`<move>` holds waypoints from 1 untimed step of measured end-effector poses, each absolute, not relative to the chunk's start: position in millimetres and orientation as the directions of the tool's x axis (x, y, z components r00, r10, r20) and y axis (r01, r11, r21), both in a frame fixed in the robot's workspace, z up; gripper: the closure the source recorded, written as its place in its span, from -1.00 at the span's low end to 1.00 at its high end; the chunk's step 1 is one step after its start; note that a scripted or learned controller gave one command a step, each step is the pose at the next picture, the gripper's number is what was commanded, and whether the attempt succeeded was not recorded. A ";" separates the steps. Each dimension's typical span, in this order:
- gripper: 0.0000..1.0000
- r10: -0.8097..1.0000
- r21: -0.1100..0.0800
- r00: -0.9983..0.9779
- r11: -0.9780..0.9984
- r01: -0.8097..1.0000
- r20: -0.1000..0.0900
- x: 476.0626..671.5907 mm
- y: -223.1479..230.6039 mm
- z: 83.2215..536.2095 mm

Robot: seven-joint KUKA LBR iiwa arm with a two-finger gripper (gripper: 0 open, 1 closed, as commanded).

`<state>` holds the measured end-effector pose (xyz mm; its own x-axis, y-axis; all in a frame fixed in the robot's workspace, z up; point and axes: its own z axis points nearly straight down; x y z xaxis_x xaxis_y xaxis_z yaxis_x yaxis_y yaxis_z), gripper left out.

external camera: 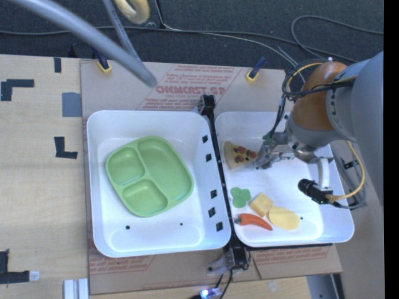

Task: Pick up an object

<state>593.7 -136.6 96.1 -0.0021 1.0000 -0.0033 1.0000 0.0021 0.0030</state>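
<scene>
The right bin [330, 226] holds several toy foods. A pizza slice [235, 154] lies near its left wall. Lower down sit a green broccoli piece [240, 197], a yellow cheese block [261, 204], a red-orange chili [255, 222] and a pale yellow piece [283, 218]. My gripper [264, 157] is low in this bin, at the right tip of the pizza slice, with the grey and orange arm reaching in from the right. Nothing shows between the fingers.
A green three-compartment plate [148, 175] lies in the left bin [100, 136]. A black divider [215, 167] runs between the bins. Cables and a black fitting [315, 190] hang off the wrist over the right bin.
</scene>
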 end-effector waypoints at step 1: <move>1.00 1.000 0.004 -0.001 0.001 1.000 -0.001 600.2 -140.2 157.2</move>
